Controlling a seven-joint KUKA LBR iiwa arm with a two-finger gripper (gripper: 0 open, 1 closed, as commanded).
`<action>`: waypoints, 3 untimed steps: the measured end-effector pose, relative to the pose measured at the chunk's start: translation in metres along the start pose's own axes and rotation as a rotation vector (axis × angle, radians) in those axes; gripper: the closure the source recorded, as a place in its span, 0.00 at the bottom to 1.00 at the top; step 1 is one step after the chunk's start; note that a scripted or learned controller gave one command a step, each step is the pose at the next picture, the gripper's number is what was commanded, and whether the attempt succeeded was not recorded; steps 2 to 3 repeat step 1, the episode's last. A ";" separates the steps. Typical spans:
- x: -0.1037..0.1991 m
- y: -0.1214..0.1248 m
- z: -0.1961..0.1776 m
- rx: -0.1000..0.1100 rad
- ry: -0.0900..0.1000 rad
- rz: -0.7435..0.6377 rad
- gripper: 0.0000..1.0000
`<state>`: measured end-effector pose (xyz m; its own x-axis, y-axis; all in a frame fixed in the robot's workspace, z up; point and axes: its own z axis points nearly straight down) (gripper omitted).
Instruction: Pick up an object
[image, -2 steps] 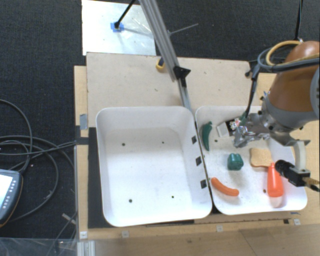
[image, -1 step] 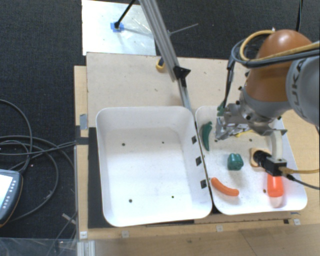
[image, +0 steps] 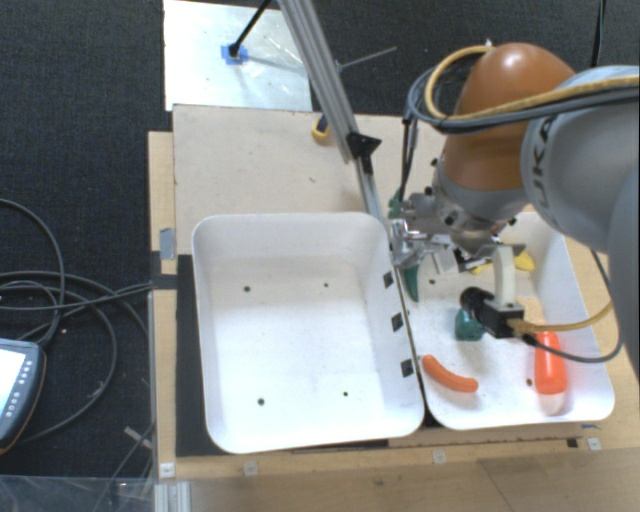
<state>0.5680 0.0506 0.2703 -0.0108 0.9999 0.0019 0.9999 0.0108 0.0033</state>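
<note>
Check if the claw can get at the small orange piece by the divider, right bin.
Probably yes. The orange piece lies alone on the right bin floor, nothing over or touching it, and the claw hangs above the same bin. The nearby divider wall may crowd the approach.

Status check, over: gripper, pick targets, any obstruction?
Gripper low in right white bin, beside centre wall. Orange carrot-shaped piece, red-orange cylinder, teal lump on bin floor, apart from it. Centre wall crowds approach.
</note>
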 end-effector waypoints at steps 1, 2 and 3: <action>0.044 0.012 0.021 0.003 0.000 0.002 1.00; 0.044 0.012 0.021 0.003 0.000 0.002 1.00; 0.044 0.012 0.021 0.003 0.000 0.002 1.00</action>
